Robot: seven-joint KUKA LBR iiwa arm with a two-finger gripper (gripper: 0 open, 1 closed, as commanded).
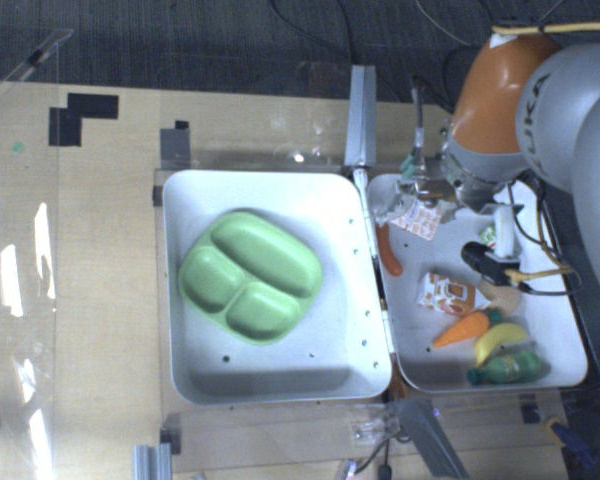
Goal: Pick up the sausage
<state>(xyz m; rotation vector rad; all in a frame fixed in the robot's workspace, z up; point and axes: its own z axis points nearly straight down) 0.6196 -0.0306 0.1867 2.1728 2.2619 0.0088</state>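
We are judging the sausage (388,253), lying along its bin's left wall, as light, soft, slippery; mid-length grasp suits. End effector (420,183) state: we cannot tell.

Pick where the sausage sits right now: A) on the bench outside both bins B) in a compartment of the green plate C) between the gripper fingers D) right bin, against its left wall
D: the sausage lies in the right bin, along its left wall, apart from the green plate in the left bin.

A green divided plate (250,276) lies in the left bin (185,368).
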